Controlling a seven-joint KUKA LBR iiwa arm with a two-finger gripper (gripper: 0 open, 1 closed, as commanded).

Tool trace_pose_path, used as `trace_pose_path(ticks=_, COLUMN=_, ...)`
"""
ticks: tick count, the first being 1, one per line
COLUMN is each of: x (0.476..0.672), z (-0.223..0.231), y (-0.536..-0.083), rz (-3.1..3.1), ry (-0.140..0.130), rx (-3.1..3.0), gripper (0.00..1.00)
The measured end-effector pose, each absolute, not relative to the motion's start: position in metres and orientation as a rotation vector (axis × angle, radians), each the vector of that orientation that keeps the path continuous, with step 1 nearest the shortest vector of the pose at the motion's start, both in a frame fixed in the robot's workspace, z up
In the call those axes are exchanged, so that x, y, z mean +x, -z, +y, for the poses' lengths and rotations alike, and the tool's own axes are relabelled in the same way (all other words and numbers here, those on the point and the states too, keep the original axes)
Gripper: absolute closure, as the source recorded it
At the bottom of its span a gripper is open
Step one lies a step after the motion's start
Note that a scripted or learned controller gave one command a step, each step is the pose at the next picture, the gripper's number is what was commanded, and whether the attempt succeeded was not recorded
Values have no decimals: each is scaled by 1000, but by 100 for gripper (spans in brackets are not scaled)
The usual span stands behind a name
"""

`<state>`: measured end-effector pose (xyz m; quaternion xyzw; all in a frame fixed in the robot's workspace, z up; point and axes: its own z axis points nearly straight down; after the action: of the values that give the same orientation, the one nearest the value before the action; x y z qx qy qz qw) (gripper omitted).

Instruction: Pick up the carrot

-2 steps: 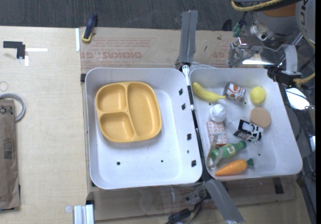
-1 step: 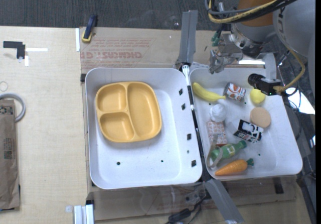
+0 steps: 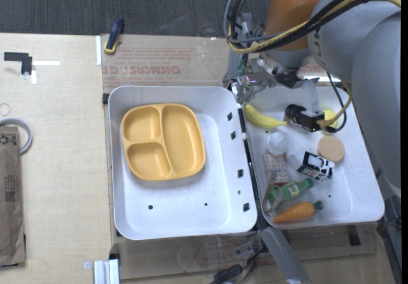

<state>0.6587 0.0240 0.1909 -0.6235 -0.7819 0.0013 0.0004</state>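
The carrot (image 3: 296, 213), orange with a small green tip, lies along the front edge of the right bin (image 3: 366, 174). My gripper (image 3: 243, 89) hangs over that bin's far left corner, well away from the carrot and just behind a banana (image 3: 262, 117). Nothing is visibly held in it. The grey arm and its orange band cover the bin's back right part.
A green bottle (image 3: 290, 191) lies right behind the carrot. A black-and-white box (image 3: 317, 165), a tan disc (image 3: 331, 148), a clear plastic piece (image 3: 277, 142) and a packet (image 3: 275, 168) share the bin. A yellow divided plate (image 3: 164, 141) sits in the left bin (image 3: 185, 213).
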Motion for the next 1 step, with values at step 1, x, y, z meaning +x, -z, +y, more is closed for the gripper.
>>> trace_pose_path(ticks=1, x=658, z=-9, y=-222, rz=-2168, ry=-2, rx=-2277, gripper=100)
